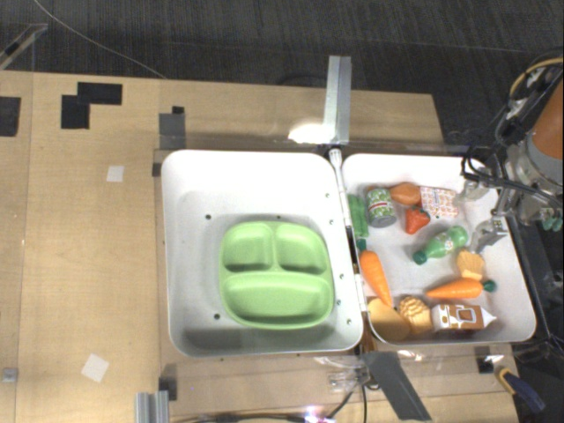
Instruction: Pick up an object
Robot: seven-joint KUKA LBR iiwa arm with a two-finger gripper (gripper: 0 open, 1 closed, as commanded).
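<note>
End effector [490, 229], grip state indeterminate, sits at 3 o'clock in right bin [527, 317], near bottle [441, 245].

The grey arm [539, 152] reaches in from the right edge, orange band high near the corner; its claw [490, 229] hangs low, pointing down-left.

arm [539, 152]: grey metal housing seen at frame's right | band: orange section visible above wrist | cabling: black looped cables, one yellow-tinted, routed along upper body | gripper [490, 233]: silver-grey metallic parts, finger detail not resolved
</note>
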